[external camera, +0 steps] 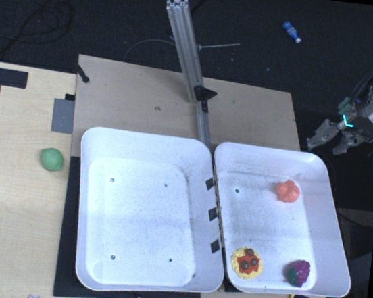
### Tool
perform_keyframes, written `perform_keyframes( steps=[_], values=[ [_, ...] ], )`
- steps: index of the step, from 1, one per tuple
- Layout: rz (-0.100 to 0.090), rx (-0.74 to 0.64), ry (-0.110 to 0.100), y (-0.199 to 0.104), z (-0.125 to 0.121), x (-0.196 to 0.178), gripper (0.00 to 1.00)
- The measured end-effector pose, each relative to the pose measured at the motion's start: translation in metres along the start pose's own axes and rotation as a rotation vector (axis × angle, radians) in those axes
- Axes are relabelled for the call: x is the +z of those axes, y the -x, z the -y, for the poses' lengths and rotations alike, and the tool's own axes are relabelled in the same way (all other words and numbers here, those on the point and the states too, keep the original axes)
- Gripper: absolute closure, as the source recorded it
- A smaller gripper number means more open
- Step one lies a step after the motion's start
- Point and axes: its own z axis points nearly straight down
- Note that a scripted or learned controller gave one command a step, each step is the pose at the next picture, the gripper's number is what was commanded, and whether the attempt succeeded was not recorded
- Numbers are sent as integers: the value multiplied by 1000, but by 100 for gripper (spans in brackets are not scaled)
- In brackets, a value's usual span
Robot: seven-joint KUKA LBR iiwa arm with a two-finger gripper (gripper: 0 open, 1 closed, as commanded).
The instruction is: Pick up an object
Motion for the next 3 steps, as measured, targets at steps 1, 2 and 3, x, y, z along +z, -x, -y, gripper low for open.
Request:
perform_keyframes(
  steps=[1,2,3],
  values=[
    [0,0,0,0,0,0,0],
    [-1,0,-5,9,1,56,0],
    [-2,-1,-6,6,-3,118,0]
  ],
)
